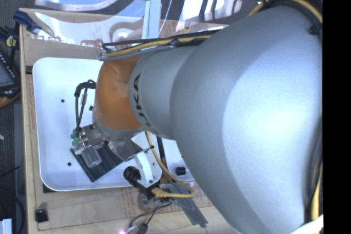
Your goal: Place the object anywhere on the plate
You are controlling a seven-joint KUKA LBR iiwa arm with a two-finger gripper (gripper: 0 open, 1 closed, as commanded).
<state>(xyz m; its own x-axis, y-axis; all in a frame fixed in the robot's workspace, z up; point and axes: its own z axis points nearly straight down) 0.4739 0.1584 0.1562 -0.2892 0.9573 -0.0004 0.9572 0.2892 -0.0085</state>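
1. Arm (241, 118): the grey body comes in from the right and covers most of the bench's right half, so what lies under it is hidden from you.
2. Bench (82, 205): bare wood shows along the near edge and as a strip at the far-left corner. A shiny clear sheet (82, 0) stands behind its far edge.
3. White bin (49, 118): on the bench's left side, with its left wall and near-left corner in plain sight. Its right part is under the arm.
4. Orange band (115, 98): sits above the wrist, over the bin's middle, toward the far edge.
5. Gripper (92, 159): hangs low over the bin's near part, w/ a dark flat block under it. You can't tell if it's spread or pressed together, and nothing can be made out in its grasp.
6. Yellow cable (148, 44): runs along the arm's top from the far side; another loop lies at the bench's near edge, approx. mid-way along.
7. Black cable (82, 96): loops from the band down to the gripper.
8. Two small dark specks (63, 100) mark the bin floor near the left wall.
9. Object & plate: you can't tell where either lies.
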